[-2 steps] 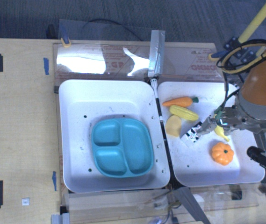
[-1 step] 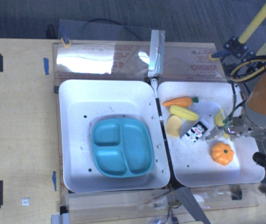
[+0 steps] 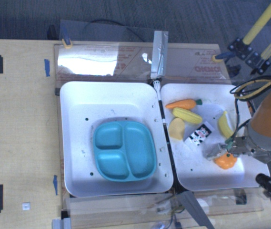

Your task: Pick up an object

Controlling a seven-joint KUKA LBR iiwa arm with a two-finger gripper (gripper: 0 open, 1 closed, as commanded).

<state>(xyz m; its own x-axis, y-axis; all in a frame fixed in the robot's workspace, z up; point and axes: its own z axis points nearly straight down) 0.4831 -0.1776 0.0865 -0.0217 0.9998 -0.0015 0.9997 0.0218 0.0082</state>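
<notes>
While both white bins are being viewed from above at a slant, the arm [image 3: 267, 123] is being seen reaching in from the right edge, its orange band showing above the grey wrist. The gripper [image 3: 226, 149] is being held low over the right bin [image 3: 206, 175], close to that bin's right side. Its tip is being lost among cables and dark fittings, so how far the jaws are parted cannot be told, and nothing is being seen held between them.

An orange toy fruit [image 3: 226, 161] is being seen just under the gripper tip, lying on the bin floor; whether it is being touched cannot be told. A yellow piece [image 3: 225, 124] is lying just beside the arm, toward the bin's right wall. A carrot [image 3: 182, 104] is lying near the bin's far left corner, with a banana [image 3: 185, 115] just beside it on the near side. A pale yellow lump [image 3: 176, 128] is lying below the banana, close to the divider between the bins. A small black-and-white toy [image 3: 199, 134] is lying between that lump and the gripper.

The left bin [image 3: 78, 99] is being occupied by a blue divided plate [image 3: 124, 150], lying flat near the middle. Both bins are being carried on a wooden bench [image 3: 16, 128].
</notes>
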